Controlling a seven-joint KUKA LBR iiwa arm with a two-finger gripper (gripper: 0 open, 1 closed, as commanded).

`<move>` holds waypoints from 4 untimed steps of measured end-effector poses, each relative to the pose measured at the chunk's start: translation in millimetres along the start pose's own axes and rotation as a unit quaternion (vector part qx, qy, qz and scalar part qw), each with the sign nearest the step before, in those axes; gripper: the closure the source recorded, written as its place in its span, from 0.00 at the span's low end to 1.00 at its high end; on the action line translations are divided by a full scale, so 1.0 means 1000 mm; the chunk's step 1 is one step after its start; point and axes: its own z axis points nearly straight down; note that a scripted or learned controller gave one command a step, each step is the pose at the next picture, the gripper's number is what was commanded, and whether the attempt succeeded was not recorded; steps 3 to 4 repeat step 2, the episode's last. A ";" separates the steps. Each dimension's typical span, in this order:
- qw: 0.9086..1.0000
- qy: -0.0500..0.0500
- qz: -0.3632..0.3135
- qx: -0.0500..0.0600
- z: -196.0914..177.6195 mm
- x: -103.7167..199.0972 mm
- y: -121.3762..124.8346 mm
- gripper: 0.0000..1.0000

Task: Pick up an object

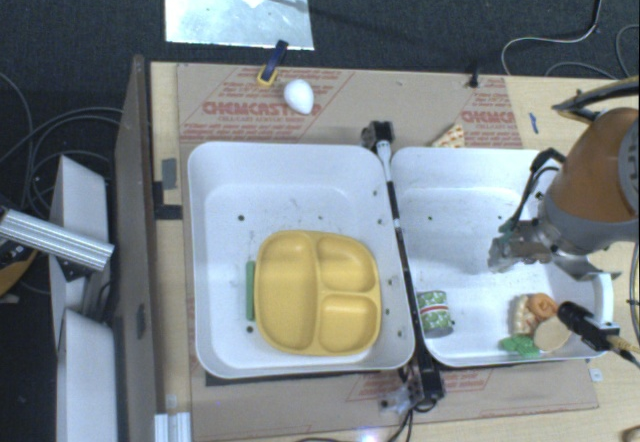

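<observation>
- The gripper (507, 252) is seen low over the right bin (470, 192), near its right edge; whether anything is grasped cannot be told.
- A small green-and-white can (433, 313) lies at the right bin's front-left corner, well apart from the gripper.
- A cluster of food-like objects (535, 322), orange, tan and green, rests at the front-right corner.
- A yellow divided tray (318, 291) is placed in the left bin (290, 175), toward its front edge.
- A white egg-shaped object (298, 95) lies on the cardboard behind the bins.
</observation>
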 end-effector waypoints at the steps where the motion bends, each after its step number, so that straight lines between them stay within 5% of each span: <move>1: 1.000 0.000 -0.001 -0.002 -0.011 0.014 0.028 1.00; 4: 1.000 0.000 -0.001 -0.002 -0.021 0.014 0.028 1.00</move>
